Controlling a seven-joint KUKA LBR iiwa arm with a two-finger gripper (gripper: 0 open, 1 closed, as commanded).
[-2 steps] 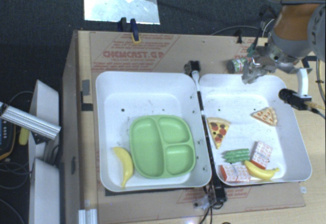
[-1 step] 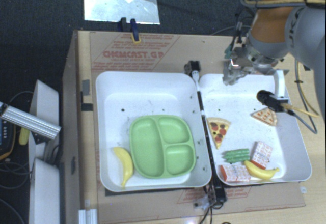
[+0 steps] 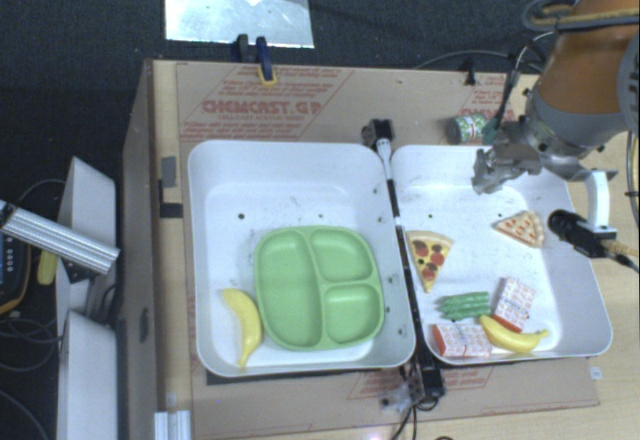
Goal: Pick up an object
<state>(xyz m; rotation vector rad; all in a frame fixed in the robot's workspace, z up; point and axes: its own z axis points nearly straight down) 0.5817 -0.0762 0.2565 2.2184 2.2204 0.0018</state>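
Metal-grey gripper (image 3: 487, 174) hangs over the far part of the right bin (image 3: 440, 173), its tip small and blurred, so whether it is clenched or released cannot be told; nothing shows between its tips. Above it the arm's (image 3: 590, 48) rounded orange band is cut off by the picture's edge. Beyond the right bin's far rim a small green-labelled can (image 3: 466, 127) lies on its side on the cardboard bench top (image 3: 290, 98), partly hidden behind the arm.

The right bin is smooth white plastic with rounded corners. Within it, a flat triangular pizza slice (image 3: 521, 227) lies near its right wall, well apart from the gripper. A second pizza slice (image 3: 430, 255), with red dots, lies just beside the wall it shares with the left bin (image 3: 230, 178). Along the right bin's near rim sit a bunch of green beans (image 3: 463, 304), a red-and-white patterned box (image 3: 514, 300), a second such box (image 3: 459, 339) and a curved yellow banana (image 3: 513, 335); the banana touches the near box.

Left of the right bin, the left bin holds a glossy green divided plate (image 3: 318, 286) with three compartments, and another banana (image 3: 243, 323) touching the plate's left edge.
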